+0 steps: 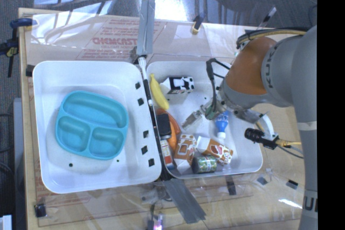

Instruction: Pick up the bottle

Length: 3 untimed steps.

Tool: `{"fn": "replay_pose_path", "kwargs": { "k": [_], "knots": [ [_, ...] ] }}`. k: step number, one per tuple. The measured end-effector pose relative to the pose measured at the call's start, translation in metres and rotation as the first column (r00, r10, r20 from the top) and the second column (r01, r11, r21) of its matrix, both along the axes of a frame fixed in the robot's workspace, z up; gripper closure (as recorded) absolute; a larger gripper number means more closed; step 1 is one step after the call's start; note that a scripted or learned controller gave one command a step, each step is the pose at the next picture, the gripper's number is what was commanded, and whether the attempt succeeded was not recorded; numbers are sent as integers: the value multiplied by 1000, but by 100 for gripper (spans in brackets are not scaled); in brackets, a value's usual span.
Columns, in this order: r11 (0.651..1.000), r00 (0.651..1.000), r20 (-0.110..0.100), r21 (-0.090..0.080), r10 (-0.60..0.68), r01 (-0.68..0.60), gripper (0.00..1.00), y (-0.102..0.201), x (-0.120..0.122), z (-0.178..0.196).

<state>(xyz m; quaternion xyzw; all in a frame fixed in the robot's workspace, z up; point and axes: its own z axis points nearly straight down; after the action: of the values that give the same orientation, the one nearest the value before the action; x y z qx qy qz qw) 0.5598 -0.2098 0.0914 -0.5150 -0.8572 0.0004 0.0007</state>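
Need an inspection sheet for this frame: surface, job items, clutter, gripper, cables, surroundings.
Surface: bench with two white bins; left bin, right bin.
Job's things: bottle, white with a blue cap, lying in the right bin just under the gripper.
Clutter: blue divided tray in the left bin; in the right bin a banana, black-and-white cow toy, small cartons and a green can.
Gripper: gripper low in the right bin by the bottle's cap; open or shut cannot be told.
Cables: black cable looping beside the wrist; yellow lead at the right rim.
Surroundings: clear sheet and printed cardboard behind the bins; blue clamp at the bench's left corner.
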Motion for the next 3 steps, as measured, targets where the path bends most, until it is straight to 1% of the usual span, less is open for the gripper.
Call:
{"fn": "replay_pose_path", "kwargs": {
  "k": [1,2,3],
  "knots": [
    [991,991,3,-1,-136,136,0,-1,31,2],
    [986,986,-3,0,-167,167,0,7,26,0],
    [984,984,1,0,-177,177,0,-1,-36,83]
  ]
}}
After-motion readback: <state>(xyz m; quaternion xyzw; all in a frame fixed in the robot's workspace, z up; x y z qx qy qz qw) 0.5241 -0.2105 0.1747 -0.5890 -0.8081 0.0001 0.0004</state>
